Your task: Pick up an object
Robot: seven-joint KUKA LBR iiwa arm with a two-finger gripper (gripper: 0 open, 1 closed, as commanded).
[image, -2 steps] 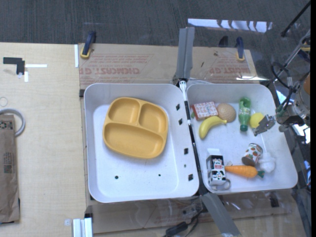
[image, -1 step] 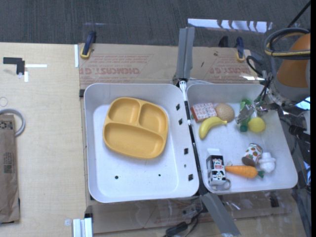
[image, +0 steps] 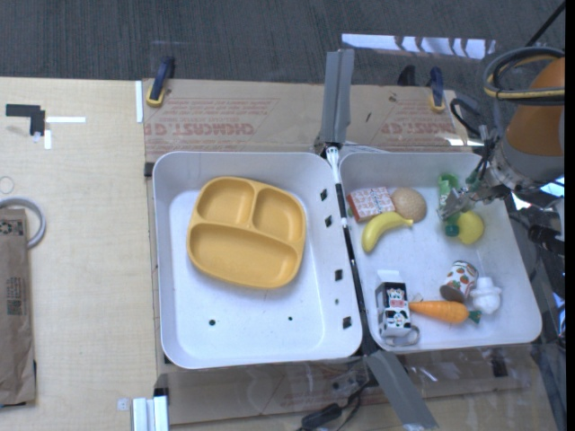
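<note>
Inside the right bin (image: 521, 268) lie a banana (image: 384, 229), carrot (image: 440, 312) and lemon (image: 470, 228); fingers' (image: 460, 201) state unclear.

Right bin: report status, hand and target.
Hand low at right bin back corner, beside lemon and green item. Nothing seen held. Banana, carrot lie apart, untouched.

A single fixed camera is looking down at a slant from above the light wooden bench (image: 72, 241), framing both shallow white plastic bins (image: 171, 268) side by side, with the grey arm (image: 530, 124) entering from the right.
</note>
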